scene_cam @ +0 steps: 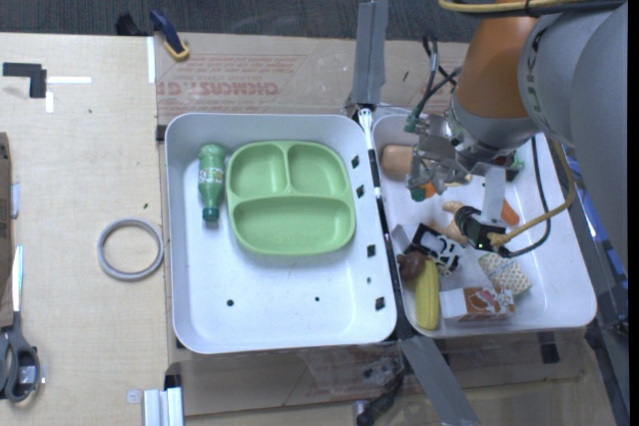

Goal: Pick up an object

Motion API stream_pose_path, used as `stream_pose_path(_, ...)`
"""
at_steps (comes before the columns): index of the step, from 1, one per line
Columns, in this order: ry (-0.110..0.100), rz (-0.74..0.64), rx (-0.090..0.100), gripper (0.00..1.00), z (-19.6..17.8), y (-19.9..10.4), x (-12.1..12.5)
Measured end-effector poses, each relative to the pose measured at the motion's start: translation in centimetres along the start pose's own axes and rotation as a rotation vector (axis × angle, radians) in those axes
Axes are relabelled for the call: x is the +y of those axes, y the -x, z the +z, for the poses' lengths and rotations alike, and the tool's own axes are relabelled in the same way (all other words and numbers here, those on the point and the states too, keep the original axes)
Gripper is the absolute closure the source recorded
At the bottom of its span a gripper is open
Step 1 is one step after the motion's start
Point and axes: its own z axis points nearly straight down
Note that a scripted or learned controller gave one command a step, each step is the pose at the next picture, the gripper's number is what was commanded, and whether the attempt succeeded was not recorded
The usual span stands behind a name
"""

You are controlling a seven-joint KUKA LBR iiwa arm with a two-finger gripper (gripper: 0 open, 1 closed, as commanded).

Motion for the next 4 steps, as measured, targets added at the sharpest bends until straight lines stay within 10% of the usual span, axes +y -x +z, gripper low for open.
stream_pose_path(1, 0.002, 0.096, -0.001, 1.0, -2.8, -7.0, 5.1)
stream_pose_path(2, 0.003, 0.076, -0.001, 1.0, -3.9, -6.8, 6.7)
stream_pose_path(3, 0.003, 0.075, -0.001, 0.0, -3.9, -6.9, 6.7)
stream_pose_path(4, 0.001, -0.054, 0.0, 0.0, 0.1, -1.0, 4.1)
